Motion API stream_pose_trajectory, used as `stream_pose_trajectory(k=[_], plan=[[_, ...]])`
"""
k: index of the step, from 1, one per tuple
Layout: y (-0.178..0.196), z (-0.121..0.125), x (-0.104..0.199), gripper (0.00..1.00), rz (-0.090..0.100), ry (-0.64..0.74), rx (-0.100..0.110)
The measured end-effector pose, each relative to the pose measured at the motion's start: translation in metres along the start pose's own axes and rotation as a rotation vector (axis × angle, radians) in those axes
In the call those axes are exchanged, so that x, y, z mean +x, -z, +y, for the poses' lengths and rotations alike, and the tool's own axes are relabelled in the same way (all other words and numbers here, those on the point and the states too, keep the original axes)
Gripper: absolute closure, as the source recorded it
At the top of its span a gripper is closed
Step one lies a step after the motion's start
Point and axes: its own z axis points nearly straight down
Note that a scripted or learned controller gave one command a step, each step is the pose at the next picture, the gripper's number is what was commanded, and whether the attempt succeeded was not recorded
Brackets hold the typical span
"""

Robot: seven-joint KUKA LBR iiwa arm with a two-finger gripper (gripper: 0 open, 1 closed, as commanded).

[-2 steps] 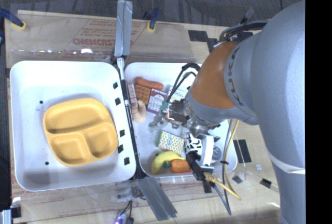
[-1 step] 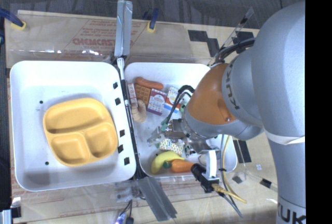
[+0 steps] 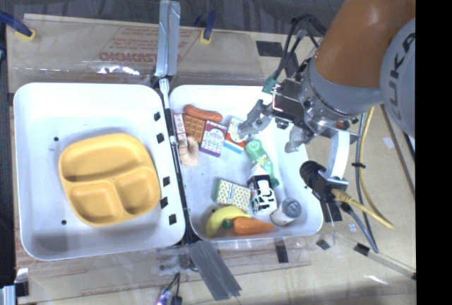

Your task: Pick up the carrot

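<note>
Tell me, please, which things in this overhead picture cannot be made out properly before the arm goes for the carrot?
- Carrot: in the camera view its left end is tucked against the banana, so its full length is unclear.
- Gripper: the fingers are blurred and seen from above, over the green bottle.
- Small packets and: print too small to read.
- Arm: cut off by the upper edge.

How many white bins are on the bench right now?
2. The left bin holds a yellow tray; the right bin holds the carrot, a banana and other small items.
</note>
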Motion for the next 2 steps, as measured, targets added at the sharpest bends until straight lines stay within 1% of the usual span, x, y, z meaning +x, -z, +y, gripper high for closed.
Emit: stream_pose_trajectory(k=[1, 2], plan=[[-0.079, 0.002, -0.007, 0.0, 0.001, 0.421, 0.004], [-0.175, -0.014, 0.035, 0.0, 0.001, 0.828, 0.005]])
